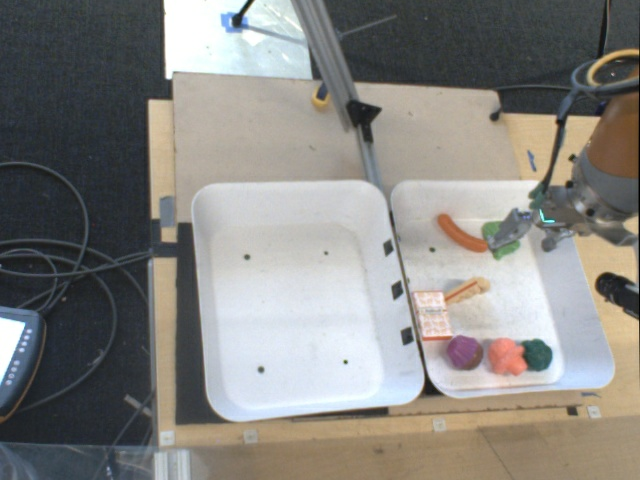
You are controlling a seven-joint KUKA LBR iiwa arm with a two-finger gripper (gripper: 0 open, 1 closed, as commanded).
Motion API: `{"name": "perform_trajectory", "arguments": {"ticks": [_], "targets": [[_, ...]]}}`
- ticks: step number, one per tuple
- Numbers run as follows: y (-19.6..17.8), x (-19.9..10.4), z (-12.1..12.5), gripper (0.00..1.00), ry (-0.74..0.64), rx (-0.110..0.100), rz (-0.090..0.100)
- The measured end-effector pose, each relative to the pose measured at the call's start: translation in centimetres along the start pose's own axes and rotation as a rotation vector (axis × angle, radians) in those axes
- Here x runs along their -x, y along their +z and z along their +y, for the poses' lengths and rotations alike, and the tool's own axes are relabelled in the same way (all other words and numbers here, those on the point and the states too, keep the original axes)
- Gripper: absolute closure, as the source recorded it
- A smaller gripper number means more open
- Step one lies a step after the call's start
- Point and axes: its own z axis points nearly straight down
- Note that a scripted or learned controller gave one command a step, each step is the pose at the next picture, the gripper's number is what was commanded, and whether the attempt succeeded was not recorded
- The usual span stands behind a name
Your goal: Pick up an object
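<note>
Hovering over small green soft-plastic piece near right white bin top edge, gripper grip state unreadable, nothing lifted

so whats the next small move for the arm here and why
Probably a short, straight lift. The gripper sits right on the green object in the right bin, beside the orange sausage. Raising it slightly would show whether the green piece comes up, since a grip can't be confirmed from this angle.

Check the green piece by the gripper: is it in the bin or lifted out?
Cannot tell. The green piece shows within the right bin, beside the orange sausage, right at the gripper, which overlaps it.
</note>
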Motion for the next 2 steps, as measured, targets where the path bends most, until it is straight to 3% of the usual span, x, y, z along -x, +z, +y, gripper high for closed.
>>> {"name": "perform_trajectory", "arguments": {"ticks": [2], "targets": [[11.7, 0.0, -0.9, 0.0, 0.003, -0.006, 0.001]]}}
